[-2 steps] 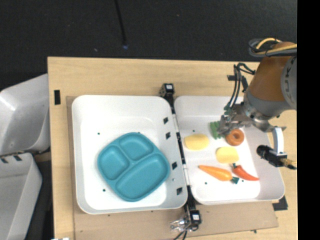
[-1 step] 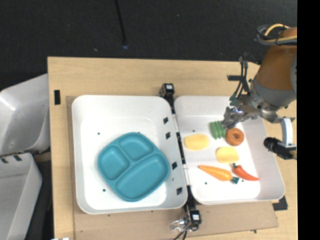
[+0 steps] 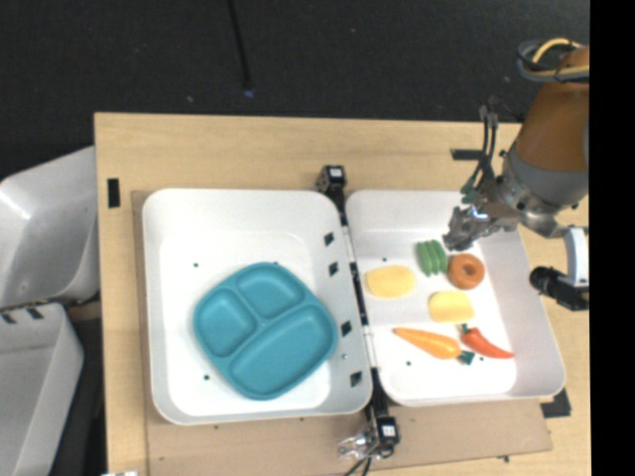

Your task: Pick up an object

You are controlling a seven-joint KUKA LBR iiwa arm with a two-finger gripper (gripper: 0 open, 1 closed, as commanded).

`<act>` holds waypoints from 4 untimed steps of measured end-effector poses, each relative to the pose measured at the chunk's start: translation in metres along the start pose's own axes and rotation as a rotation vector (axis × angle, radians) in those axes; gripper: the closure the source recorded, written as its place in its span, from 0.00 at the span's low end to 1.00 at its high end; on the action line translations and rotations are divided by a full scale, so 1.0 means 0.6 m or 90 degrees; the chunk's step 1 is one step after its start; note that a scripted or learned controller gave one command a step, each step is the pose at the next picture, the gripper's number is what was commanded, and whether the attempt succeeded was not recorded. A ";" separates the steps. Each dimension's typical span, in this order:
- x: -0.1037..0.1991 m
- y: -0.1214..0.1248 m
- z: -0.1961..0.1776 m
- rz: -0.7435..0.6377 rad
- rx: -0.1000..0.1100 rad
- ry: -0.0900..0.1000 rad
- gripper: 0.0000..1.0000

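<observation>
The right bin (image 3: 496, 385) holds several toy foods: a green ridged piece (image 3: 431, 257), an orange round piece (image 3: 466, 271), two yellow pieces (image 3: 389, 282) (image 3: 450, 307), an orange carrot (image 3: 429, 342) and a red pepper (image 3: 486, 343). My gripper (image 3: 462, 230) hangs over the back of this bin, just above and right of the green piece and behind the orange round piece. Nothing shows between its fingers.
The left bin (image 3: 169, 365) holds a blue divided tray (image 3: 264, 329). A raised divider with black clips (image 3: 347, 286) runs between the bins. The grey and orange arm (image 3: 551, 157) fills the upper right. White equipment (image 3: 40, 236) stands beyond the bench's left edge.
</observation>
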State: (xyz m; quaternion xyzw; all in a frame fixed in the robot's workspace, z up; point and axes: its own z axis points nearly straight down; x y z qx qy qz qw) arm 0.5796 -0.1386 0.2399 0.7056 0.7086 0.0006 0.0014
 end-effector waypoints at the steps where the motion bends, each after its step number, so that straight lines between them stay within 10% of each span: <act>1: 0.092 -0.005 -0.018 -0.002 0.000 0.001 1.00; 4: 0.372 -0.021 0.009 -0.002 0.001 0.001 1.00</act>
